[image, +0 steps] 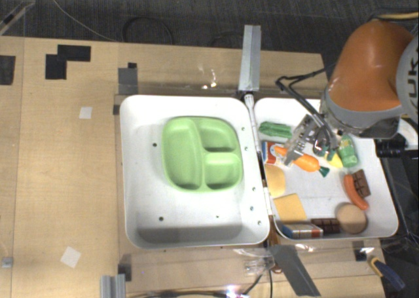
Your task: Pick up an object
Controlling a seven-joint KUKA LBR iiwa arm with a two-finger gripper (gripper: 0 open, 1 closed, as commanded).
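The right bin (386, 215) holds several toy foods. An orange carrot (306, 162) with a green tip lies near its middle. My gripper (298, 150) hangs right over the carrot's left end, low in the bin, under the grey and orange wrist (366, 77). I cannot make out whether it touches the carrot. A green pod-like piece (275, 130) lies just left of the gripper. To the right of the carrot are a green block (348, 156) and a yellow piece (333, 156).
The left bin (141, 218) holds a green divided plate (200, 152). Along the right bin's front lie a tan square (290, 208), a yellow wedge (276, 182), a brown-and-red stick (311, 230), a round bun (351, 218), a sausage (355, 195) and a brown bar (361, 181).
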